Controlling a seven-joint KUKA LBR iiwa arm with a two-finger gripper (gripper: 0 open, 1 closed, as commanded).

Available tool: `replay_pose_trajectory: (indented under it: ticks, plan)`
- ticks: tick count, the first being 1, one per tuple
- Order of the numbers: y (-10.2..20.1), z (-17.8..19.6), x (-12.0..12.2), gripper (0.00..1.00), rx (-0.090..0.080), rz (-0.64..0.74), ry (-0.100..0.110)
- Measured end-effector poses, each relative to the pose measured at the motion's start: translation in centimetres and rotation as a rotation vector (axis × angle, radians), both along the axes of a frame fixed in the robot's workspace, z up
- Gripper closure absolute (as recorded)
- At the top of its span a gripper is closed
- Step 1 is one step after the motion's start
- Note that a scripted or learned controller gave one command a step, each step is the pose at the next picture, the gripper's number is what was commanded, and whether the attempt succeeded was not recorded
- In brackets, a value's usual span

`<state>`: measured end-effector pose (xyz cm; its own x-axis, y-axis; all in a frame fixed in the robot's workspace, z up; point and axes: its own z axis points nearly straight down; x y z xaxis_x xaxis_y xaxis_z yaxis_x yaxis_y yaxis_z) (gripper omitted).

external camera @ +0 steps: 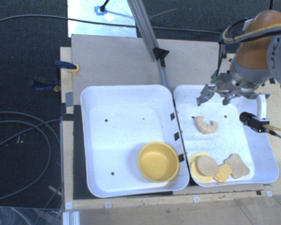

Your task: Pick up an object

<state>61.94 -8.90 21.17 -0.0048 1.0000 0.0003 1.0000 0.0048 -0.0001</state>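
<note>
1. My end effector [217, 96] hangs over the far part of the right bin [264, 149], its two dark fingers spread apart with nothing between them.
2. The croissant [206, 124], the piece nearest to me, lies on the bin floor just below and slightly left of my end effector, apart from the fingers.
3. Its long axis runs roughly across the view, left to right, tilted a little; the curved body bends so both ends turn toward the near side of the bin.
4. It is pale tan with a ridged, plump middle and narrower tips.
5. Farther down from my end effector, at the bin's near edge, a yellow plate [195, 169] carries a round tan disc [207, 165]; a waffle-patterned yellow cracker [221, 173] and a speckled slice of bread [236, 166] lie just beside it.
6. Down and well to the left of my end effector, in the left bin [112, 111], sits a yellow bowl [158, 161], upright, near that bin's front right corner.
7. Both bins rest on the table [117, 60].
</note>
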Motion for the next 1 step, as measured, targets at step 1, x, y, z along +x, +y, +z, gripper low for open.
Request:
replay_pose_trajectory:
  ticks: [1]
  plan:
    - [0.26, -4.22, -0.38, 0.0, -0.001, -0.003, 0.002]
